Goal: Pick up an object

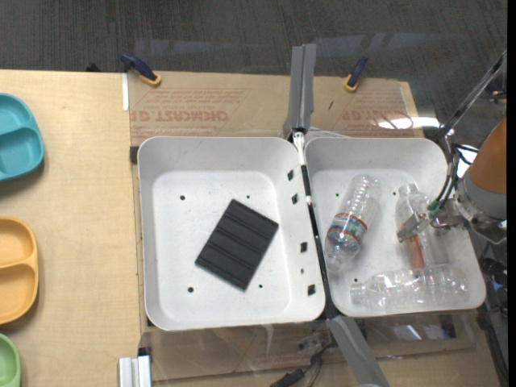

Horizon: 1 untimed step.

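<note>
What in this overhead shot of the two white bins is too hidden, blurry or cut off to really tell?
- Gripper: its fingertips blur into clear plastic in the right bin; open or shut is unclear.
- Arm: cut off by the picture's right edge.
- Clear items along the right bin's lower wall: transparent on white, so number and shape are unclear.
- Water bottle: label too small to read.
- Trays on the left: cut off by the picture's edge.

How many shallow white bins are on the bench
2. The left shallow white bin holds a flat ribbed black block; the right shallow white bin beside it holds a clear plastic water bottle and other clear plastic pieces.
</note>
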Available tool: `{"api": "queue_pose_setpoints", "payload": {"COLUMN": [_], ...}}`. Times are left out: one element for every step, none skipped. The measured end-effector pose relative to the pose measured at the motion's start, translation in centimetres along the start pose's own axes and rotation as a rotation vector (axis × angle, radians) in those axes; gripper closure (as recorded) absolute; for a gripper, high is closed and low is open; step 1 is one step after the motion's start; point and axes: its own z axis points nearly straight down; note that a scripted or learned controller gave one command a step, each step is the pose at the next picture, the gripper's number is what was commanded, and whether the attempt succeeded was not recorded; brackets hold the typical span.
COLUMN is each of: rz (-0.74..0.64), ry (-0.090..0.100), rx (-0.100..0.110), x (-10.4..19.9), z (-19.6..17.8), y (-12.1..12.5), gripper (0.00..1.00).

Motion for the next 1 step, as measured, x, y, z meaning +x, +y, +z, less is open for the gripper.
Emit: {"api": "queue_pose_setpoints", "payload": {"rz": [0.153], "ry": [-0.007], "rx": [0.004], "x": [8.03], "z": [-10.76], "y": [2.63], "gripper": [1.00]}}
